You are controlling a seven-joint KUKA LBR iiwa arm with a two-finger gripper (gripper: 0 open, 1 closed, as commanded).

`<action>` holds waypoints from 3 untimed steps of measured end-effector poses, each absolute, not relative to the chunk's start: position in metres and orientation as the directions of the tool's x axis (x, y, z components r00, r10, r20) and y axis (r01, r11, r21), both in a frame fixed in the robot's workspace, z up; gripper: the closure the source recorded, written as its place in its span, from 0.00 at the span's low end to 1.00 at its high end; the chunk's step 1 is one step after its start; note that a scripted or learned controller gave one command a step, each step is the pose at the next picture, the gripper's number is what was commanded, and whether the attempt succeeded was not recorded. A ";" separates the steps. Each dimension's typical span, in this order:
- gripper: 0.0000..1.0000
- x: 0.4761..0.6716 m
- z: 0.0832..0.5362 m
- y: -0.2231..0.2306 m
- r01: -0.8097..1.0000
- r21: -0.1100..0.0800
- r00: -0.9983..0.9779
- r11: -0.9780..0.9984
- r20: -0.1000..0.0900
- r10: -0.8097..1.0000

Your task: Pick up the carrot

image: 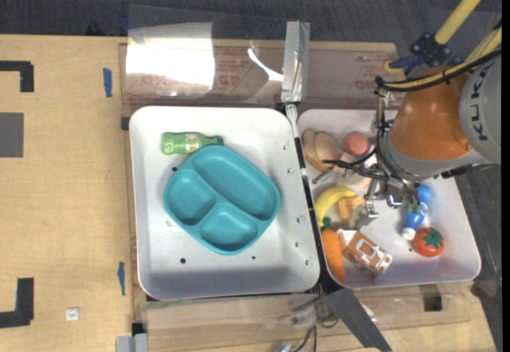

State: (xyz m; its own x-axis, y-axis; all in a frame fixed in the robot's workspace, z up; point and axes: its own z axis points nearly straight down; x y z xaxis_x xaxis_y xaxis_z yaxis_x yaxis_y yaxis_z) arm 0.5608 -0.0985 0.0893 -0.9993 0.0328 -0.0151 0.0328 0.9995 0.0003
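The carrot (331,253) lies in the right bin (466,263), along its left wall near the front corner, orange and roughly lengthwise to that wall. Touching or just beside it on the right sits a small box with a brown and white print (368,255), tilted; just behind it lies a banana (335,201), curved toward the same wall. This crowding probably matters: with wall on one side and box on the other, the fingers would have little room to straddle the carrot. The gripper (374,203) hangs over the middle of the bin, beside the banana and short of the carrot, beneath the orange band (430,123) of the arm; whether its fingers are spread or closed cannot be told, since cables and metal parts blur together there, and nothing is seen between them. Farther out in the same bin lie a tomato (429,241), a blue and white item (414,215) partly hidden, a pink round object (357,143) and a tan rounded piece (320,150). The left bin (151,263) holds a teal divided plate (221,197) and a green bottle (190,142) lying on its side. The carrot appears not yet grasped.
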 end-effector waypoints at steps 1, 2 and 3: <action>0.00 0.618 0.089 -0.096 -0.124 -0.002 -0.992 0.992 -0.010 -0.124; 1.00 0.621 0.102 -0.095 -0.126 -0.004 -0.992 0.992 -0.017 -0.126; 1.00 0.577 0.191 0.011 -0.155 0.002 -0.988 0.988 -0.017 -0.154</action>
